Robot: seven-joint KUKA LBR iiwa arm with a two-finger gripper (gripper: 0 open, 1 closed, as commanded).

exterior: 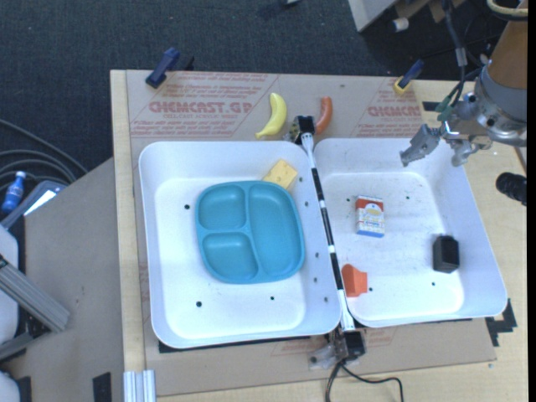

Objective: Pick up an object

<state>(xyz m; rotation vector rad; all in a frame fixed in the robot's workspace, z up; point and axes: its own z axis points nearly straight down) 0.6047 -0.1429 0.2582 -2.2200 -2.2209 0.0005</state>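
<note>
Seen from above at a slant: 2 shallow white bins side by side on a bench. In the left bin, a blue divided plate with 3 compartments, lying flat near the middle; just behind its far right corner, a yellow block, close to the plate's rim, contact not clear.

In the right bin, 3 loose items, well apart from one another: a small red and white carton near the centre, a black block toward the right wall, an orange piece at the near left, just beside the divider between the bins.

Behind the bins, on the bare board: a yellow banana and an orange-red sausage-shaped toy, near each other, both outside the bins. Further back, 2 blue clamps on the board's far edge, 1 at left, 1 at right.

Reaching in from the right, above the far right corner of the right bin: the gripper, fingers spread apart, nothing between them. Poised well clear of the carton, the black block and the orange piece. Grey wrist just behind, at the frame's right edge.

At far left, off the bench, dark cables on the carpet.
</note>
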